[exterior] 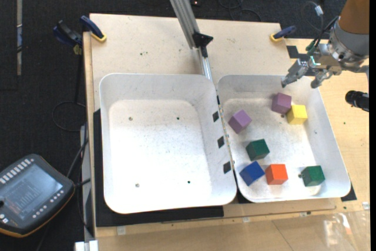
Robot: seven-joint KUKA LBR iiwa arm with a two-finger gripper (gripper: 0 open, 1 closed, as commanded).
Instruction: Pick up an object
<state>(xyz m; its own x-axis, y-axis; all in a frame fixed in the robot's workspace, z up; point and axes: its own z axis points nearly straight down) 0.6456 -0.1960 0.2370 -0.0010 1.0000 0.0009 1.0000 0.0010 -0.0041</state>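
Nothing picked yet, my gripper hangs with jaws spread and empty at 1 o'clock of the purple cube, grasp and lift left

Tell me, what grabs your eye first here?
The small bright cubes scattered in the right white bin: two purple, one yellow, two green, one blue, one orange. Above that bin's far right corner hangs the grey arm's two-finger gripper, near a purple cube.
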